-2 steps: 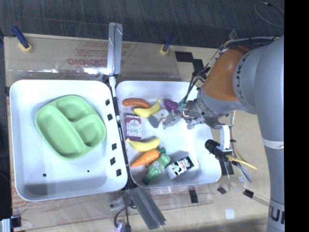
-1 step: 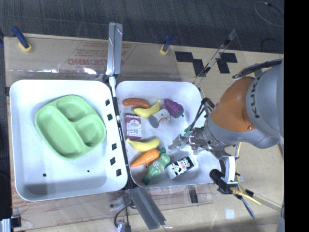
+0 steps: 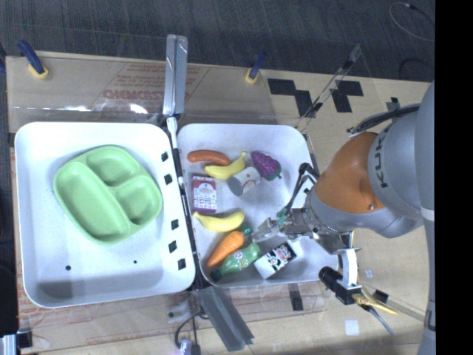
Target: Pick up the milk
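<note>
The milk [image 3: 277,259], a small white carton with black cow patches, lies near the right bin's [image 3: 295,136] front edge beside a green bottle [image 3: 238,262]. The gripper [image 3: 284,224] hovers just above; its grip I cannot tell. No writing is readable.

**Legible Markings**

The arm [image 3: 403,176] carries dark lettering on its grey casing, partly readable as "KU". The cardboard sheet [image 3: 133,87] beyond the left bin's far edge bears faint red print, too blurred to read. Carton labels are illegible.
</note>
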{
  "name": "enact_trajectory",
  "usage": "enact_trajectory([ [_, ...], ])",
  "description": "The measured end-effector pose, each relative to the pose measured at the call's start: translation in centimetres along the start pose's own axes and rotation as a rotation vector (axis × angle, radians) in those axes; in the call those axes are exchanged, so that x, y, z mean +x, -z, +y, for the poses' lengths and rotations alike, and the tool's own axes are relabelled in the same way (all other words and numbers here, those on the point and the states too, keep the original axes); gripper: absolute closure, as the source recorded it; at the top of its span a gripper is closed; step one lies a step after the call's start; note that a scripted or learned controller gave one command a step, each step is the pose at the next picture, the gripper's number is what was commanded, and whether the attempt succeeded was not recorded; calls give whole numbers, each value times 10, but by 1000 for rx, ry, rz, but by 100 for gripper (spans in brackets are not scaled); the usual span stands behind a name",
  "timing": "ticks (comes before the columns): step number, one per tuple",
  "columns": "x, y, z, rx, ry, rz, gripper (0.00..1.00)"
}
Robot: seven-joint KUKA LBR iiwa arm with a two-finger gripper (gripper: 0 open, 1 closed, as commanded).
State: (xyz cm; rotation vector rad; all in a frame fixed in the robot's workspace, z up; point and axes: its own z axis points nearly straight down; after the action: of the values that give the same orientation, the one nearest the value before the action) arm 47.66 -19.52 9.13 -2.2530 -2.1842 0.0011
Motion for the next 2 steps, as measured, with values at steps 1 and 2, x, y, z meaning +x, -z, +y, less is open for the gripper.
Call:
enact_trajectory([
  [1,0,10,0,1,5,-1,100],
  [2,0,10,0,1,5,-1,0],
])
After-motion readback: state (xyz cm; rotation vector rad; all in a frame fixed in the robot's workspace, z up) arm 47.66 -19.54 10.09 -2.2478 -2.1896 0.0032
